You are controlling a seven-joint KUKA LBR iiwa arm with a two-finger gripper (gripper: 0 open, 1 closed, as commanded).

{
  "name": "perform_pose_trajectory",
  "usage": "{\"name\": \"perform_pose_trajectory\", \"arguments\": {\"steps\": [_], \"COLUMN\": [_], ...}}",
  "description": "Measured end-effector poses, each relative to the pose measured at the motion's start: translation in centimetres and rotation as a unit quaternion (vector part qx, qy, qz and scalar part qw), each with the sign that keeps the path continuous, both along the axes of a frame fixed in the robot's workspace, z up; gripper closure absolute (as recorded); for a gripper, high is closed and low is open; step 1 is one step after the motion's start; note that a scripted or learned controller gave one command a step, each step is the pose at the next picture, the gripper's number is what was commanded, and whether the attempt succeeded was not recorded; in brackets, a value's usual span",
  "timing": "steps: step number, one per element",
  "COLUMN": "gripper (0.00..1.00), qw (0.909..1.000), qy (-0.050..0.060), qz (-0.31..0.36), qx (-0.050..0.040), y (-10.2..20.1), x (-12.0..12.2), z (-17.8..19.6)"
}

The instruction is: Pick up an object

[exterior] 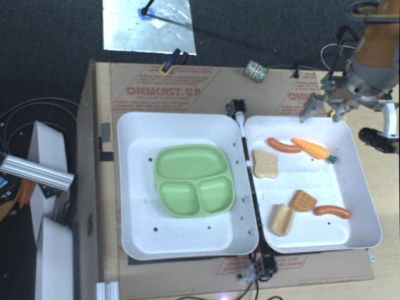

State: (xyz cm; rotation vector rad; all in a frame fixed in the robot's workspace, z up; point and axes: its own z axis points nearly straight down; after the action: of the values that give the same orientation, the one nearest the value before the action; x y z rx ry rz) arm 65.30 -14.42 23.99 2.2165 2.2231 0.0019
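The arm's gripper (pixel 325 109) hangs over the far rim of the right bin (pixel 365 192), and its two fingers (pixel 310 110) stand spread apart with nothing between them, so nothing is held. By that reading the task is at its start: no object is lifted, and both the reach down and the closing are left to do. Every candidate lies in the right bin, below and toward the camera from the fingers. Nearest, just inward of them, is the carrot (pixel 311 147), lying slantwise with its green end pointing away from the left bin; touching or almost touching its blunt end is a sausage (pixel 284 145). Farther from the fingers, near the wall the two bins share, sits a slice of bread (pixel 265 164). Farther again, toward the near rim, are a waffle piece (pixel 303 200), a second sausage (pixel 332 212) just beside it, and a pale bread roll (pixel 281 219). The left bin (pixel 134 186), well away from the fingers, holds a green divided plate (pixel 194 179). On the worktop beyond the bins a small green can (pixel 255 70) lies on its side. The carrot looks the shortest reach, though its neighbour sausage could be nudged in the closing.
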Motion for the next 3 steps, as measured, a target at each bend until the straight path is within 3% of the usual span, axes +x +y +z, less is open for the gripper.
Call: {"name": "perform_pose_trajectory", "arguments": {"steps": [1, 2, 3], "gripper": [0.0, 0.0, 1.0], "qw": [1.0, 1.0, 1.0], "qy": [0.001, -0.005, -0.009], "qz": [-0.001, 0.001, 0.002], "qx": [-0.0003, -0.0007, -0.0013], "y": [-4.7, -4.0, -4.0], "x": [-1.1, 0.4, 0.6], "z": [-6.0, -14.8, -13.6]}}
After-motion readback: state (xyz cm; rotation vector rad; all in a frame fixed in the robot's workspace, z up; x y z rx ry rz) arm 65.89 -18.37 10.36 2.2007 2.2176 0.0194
